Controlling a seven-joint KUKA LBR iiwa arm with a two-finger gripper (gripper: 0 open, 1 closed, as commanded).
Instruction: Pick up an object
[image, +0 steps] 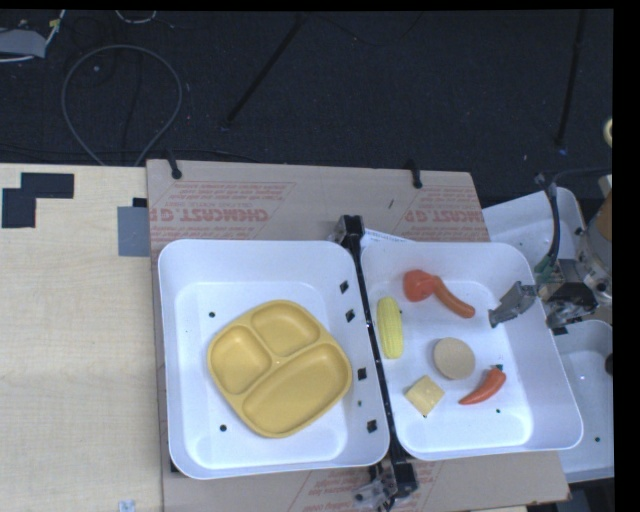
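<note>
The right bin (545, 425) holds several toy foods. An orange-red carrot (435, 291) lies at the back, and a yellow corn cob (389, 327) lies along the left wall. A round tan piece (453, 357) sits mid-bin, with a yellow cheese block (424, 395) in front of it and a red chili pepper (484, 386) to its right. My gripper (535, 311) hangs over the bin's right rim, above and to the right of the tan piece. It is open, with nothing between its fingers.
The left bin (185, 300) holds a yellow divided plate (279, 367). A black divider (366, 345) runs between the bins. Cardboard lies under both, a wooden bench top (70, 350) is at the left, and cables trail at the back.
</note>
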